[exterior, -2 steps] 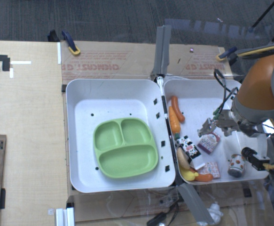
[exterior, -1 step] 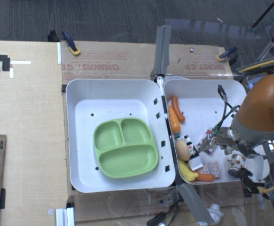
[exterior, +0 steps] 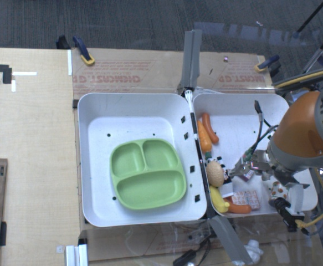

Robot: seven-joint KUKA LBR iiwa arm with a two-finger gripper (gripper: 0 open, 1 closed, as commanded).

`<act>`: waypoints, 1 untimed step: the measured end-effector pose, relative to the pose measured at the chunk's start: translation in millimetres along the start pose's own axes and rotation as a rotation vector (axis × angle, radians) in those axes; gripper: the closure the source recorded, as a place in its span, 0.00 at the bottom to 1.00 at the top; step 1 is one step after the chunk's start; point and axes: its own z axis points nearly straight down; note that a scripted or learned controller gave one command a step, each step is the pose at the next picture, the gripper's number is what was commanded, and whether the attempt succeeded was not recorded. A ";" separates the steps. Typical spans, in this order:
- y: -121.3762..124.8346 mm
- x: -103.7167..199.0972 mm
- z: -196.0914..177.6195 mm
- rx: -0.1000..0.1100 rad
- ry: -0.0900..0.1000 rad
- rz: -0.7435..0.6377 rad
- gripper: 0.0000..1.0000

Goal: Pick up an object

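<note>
A pale green divided plate [exterior: 148,173] sits in the white left bin [exterior: 89,165]. In the white right bin [exterior: 233,107], at lower right of the frame, lie orange carrots [exterior: 205,133], a tan egg-shaped item [exterior: 215,174], a yellow banana [exterior: 218,198] and a red-and-white packet [exterior: 244,197]. The arm's band [exterior: 305,129] is orange.

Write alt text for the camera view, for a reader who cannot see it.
A grey and orange robot arm reaches from the right into the right white bin, its gripper low beside a tan egg-shaped item among small toy foods: orange carrots, a yellow banana and a packet. The left white bin holds a green divided plate.
</note>
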 end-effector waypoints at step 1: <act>2.3 1.9 -6.7 0.000 0.005 0.003 1.00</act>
